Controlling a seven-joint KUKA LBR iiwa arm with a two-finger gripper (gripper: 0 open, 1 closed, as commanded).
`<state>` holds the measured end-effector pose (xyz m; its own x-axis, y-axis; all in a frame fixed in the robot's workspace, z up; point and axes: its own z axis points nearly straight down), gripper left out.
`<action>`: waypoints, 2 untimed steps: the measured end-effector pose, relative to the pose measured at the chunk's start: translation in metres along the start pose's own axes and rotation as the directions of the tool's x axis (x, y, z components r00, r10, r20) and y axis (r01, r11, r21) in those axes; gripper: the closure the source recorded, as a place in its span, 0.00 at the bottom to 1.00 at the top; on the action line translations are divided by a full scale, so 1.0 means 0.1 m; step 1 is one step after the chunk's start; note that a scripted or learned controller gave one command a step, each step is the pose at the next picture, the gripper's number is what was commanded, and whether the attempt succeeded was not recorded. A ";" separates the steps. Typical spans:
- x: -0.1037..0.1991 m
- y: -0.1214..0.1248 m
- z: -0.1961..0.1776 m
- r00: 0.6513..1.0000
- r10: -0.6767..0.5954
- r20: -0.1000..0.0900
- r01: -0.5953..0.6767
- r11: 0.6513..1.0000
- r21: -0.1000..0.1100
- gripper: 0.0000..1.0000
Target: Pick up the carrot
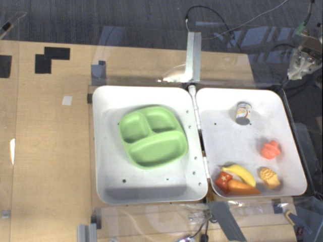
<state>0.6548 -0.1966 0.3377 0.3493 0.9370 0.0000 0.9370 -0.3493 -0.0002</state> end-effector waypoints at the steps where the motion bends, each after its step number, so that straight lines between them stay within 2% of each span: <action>1: 0.06 -0.04 -0.95 0.864 0.504 0.000 -0.504 0.864 -0.001 1.00; 2: 0.06 -0.02 -0.75 0.536 0.845 0.001 -0.845 0.536 0.001 1.00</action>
<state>0.6548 -0.1898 0.4124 0.9784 0.2068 -0.0015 0.2068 -0.9784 -0.0009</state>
